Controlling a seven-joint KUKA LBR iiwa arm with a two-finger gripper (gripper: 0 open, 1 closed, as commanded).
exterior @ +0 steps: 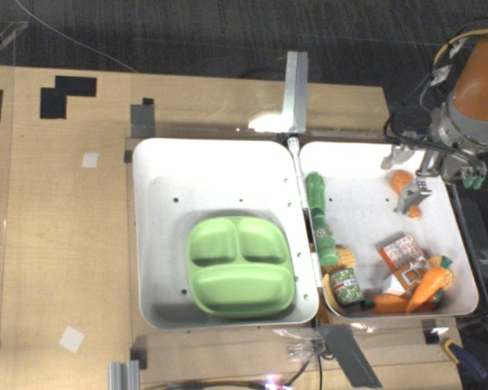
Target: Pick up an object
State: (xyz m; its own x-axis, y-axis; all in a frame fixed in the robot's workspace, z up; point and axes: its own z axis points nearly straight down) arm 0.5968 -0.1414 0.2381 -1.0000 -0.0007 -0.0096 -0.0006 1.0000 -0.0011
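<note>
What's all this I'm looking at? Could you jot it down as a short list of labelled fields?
left bin: holds a green divided plate
right bin: holds toy food
along its left wall: a long green vegetable
near corner: carrot, small red and white box, little jar
far corner: small orange piece
gripper: over the right bin, beside the orange piece
arm: reaches in from the right

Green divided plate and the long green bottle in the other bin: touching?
Apart. The camera view shows the green divided plate in the left bin and the long green bottle beyond the divider, white floor between them.
</note>
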